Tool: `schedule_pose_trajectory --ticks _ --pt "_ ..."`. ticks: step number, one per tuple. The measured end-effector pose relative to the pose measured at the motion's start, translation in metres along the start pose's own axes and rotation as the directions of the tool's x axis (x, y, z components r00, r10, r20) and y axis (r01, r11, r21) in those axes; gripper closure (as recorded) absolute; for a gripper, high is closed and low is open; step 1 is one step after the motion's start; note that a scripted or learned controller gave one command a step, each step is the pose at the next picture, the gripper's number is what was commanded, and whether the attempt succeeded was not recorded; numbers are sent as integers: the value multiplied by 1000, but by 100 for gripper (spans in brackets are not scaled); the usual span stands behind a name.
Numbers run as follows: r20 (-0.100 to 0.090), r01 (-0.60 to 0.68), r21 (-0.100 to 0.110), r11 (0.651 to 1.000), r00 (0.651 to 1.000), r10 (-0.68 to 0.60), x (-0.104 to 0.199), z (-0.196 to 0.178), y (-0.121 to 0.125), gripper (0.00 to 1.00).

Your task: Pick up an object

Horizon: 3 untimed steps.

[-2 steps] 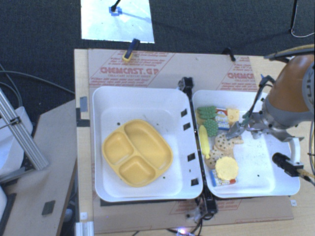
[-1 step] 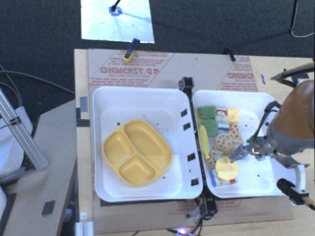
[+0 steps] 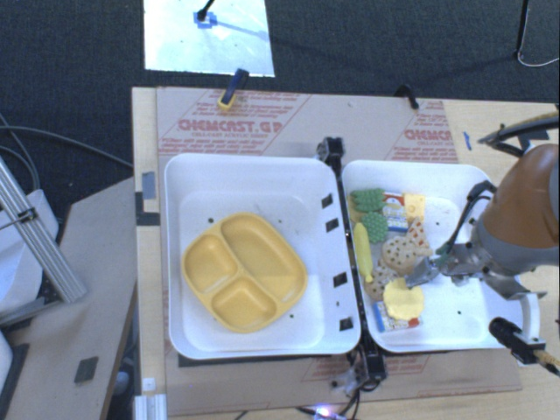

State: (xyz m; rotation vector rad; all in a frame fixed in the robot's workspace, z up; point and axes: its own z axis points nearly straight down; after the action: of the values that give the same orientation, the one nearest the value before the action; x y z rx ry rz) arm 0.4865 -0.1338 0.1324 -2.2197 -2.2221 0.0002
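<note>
Crowding the right bin [image 3: 455, 332] — yellow, green, speckled toy foods [image 3: 389, 252].

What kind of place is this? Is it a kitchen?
Probably not a kitchen, more likely a robot lab. A robot arm reaches over a white bin of what look like toy foods, a yellow divided tray sits in the other bin, and cables trail nearby.

Two white bins [image 3: 254, 169] sit on a tan tabletop [image 3: 289, 121] printed with red lettering. The left holds a yellow tray [image 3: 243, 271]. The right holds green toys [image 3: 371, 213], a yellow banana [image 3: 360, 250] and a speckled brown cookie [image 3: 401, 252]. The arm [image 3: 525, 208] is orange-brown over grey.
</note>
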Motion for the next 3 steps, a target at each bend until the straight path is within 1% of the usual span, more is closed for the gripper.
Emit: schedule_pose_trajectory --ticks 1,2,3 --pt "1 8 -7 1000 1000 -8 29 13 69 0" --pt "-1 -3 -13 1000 1000 3 15 44 15 0" --pt "1 3 -12 1000 1000 -3 36 45 4 0"
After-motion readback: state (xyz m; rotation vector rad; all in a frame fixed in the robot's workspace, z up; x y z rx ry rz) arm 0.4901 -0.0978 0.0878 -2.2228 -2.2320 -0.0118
